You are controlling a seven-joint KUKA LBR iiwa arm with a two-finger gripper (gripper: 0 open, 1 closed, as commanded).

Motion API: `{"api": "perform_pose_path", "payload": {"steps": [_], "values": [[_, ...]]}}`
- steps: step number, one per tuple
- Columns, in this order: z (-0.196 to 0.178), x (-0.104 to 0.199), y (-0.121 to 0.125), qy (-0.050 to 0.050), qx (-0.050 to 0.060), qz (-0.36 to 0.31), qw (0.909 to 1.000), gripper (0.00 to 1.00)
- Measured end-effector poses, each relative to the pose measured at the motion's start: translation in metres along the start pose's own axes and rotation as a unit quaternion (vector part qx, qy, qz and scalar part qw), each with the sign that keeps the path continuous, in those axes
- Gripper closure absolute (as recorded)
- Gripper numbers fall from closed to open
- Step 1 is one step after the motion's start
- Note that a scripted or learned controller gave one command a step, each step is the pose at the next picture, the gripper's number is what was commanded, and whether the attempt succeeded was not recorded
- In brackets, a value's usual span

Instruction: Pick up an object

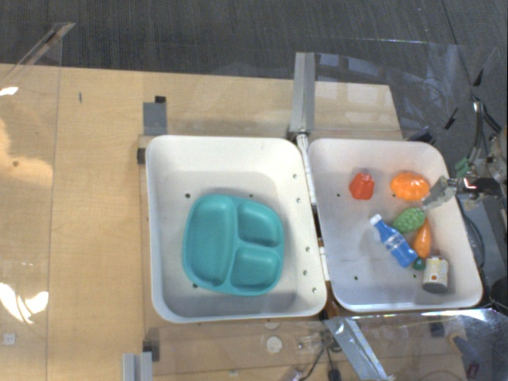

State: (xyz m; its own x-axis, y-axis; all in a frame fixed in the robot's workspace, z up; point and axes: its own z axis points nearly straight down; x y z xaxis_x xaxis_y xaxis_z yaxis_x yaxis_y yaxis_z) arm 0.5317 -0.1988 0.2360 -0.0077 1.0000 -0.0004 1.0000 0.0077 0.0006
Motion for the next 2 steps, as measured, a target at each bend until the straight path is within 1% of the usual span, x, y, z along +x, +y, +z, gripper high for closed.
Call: {"api": "perform_pose_path", "payload": {"steps": [1, 2], "values": [[0.1426, 0.0509, 0.0090, 0.000, -0.002, -0.055, 0.9985, 0.00], [0.1341, 0.0519, 0.0120, 0.000, -0.004, -0.056, 0.9984, 1.00]]}}
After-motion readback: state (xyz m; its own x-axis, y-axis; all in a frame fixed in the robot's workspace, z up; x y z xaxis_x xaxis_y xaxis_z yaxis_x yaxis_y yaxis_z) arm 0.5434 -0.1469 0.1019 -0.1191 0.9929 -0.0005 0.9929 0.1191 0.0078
